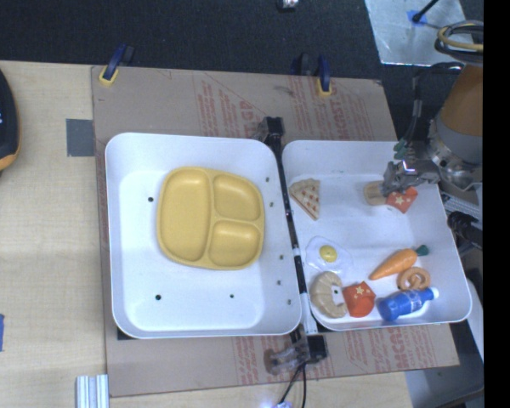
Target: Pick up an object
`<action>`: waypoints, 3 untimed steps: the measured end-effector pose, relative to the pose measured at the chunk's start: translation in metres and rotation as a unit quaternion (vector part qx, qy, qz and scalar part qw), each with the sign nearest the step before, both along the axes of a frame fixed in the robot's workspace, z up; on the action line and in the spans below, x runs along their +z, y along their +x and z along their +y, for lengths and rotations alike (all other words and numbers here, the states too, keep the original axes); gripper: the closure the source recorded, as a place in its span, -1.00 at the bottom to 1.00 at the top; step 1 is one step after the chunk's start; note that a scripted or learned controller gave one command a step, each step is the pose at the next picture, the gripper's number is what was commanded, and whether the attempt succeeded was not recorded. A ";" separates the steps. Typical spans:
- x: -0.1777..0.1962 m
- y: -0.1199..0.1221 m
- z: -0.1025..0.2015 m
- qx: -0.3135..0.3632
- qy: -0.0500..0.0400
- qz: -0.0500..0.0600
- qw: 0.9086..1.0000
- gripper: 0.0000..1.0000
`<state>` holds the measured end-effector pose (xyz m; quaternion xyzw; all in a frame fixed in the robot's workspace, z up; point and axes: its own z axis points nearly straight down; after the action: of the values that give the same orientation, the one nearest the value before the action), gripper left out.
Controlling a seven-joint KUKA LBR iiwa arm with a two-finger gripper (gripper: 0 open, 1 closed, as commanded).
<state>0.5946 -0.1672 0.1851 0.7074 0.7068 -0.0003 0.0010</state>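
Two white bins, left one [127, 228] and right one [348, 219], side by side. One yellow divided plate [211, 218] sits left. Right: one carrot [394, 263], one fried egg [326, 252], one blue bottle [404, 303], one sandwich wedge [306, 197].

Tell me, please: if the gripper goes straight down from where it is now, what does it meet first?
Most likely the small red toy just under the gripper, with a tan piece beside it in the right bin. Depth is unclear from above, so contact cannot be judged.
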 end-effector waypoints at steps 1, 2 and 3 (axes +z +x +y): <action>-0.006 -0.010 -0.042 0.000 0.000 0.001 1.000 1.00; 0.023 -0.045 0.014 0.004 0.002 0.003 1.000 1.00; 0.047 -0.024 0.060 0.005 0.001 0.000 1.000 1.00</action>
<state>0.5702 -0.1071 0.2325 0.7040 0.7102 0.0004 0.0000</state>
